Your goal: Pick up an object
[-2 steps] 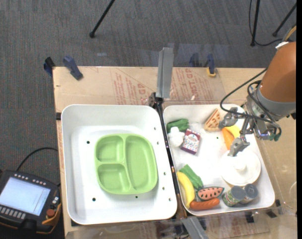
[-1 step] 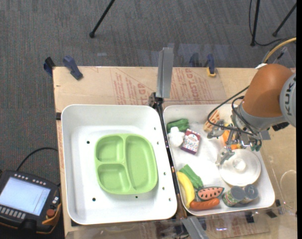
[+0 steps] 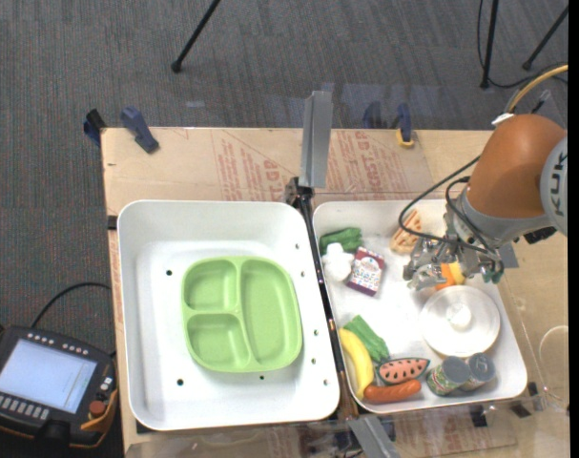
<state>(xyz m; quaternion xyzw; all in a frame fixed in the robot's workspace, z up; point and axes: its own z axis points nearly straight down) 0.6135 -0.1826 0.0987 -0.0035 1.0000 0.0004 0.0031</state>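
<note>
My gripper is low in the right bin, near its far right side, under the orange wrist band. A small orange object lies directly at the gripper, partly hidden by it. Just below sits a white bowl, and a tan toy slice lies to the gripper's upper left. A purple box sits further left.
The right bin also holds a green toy, a white piece, a banana, a green vegetable, a watermelon slice, a red piece and a can. In the left bin lies a green divided plate.
</note>
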